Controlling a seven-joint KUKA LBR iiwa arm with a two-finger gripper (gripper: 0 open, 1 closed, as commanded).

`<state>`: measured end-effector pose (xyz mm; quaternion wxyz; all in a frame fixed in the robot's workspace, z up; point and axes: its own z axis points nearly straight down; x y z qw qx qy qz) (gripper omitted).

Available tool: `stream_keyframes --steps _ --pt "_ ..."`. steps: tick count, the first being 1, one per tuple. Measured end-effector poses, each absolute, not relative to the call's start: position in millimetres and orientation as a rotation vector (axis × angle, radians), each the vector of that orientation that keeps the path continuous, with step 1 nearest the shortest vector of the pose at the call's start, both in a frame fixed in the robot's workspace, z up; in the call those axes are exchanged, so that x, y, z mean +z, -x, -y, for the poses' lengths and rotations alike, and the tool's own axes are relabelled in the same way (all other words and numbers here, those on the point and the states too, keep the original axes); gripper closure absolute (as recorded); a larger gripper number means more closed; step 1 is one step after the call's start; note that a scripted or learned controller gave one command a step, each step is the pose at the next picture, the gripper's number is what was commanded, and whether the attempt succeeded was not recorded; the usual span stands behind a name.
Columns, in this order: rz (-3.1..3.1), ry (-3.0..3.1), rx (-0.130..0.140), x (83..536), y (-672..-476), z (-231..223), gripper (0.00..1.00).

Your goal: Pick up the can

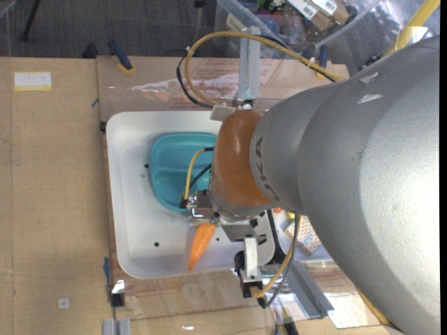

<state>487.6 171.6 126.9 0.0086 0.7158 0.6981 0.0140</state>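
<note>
My grey arm fills the right half of the camera view, and its orange band [237, 162] sits over the right side of the left white bin [129, 187]. The gripper [204, 211] points down into that bin, just right of a teal bowl [171, 169]. An orange carrot [201, 246] lies on the bin floor directly below the gripper's tip, close to it or touching it; I cannot tell which. The arm hides the right part of this bin and nearly all of the right bin.
A yellow cable [209, 44] loops from the arm over the bench behind the bin. A clear tub of clutter [300, 9] stands at the back. A patterned packet [307, 237] peeks out under the arm on the right.
</note>
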Motion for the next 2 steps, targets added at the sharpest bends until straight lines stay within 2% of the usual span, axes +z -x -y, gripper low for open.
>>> stream_keyframes --steps 1,2 --pt "-2.904 -1.192 0.004 186.5 -480.4 -223.3 1.00" --pt "-2.405 -2.012 0.018 89.8 -504.1 -201.5 1.00"
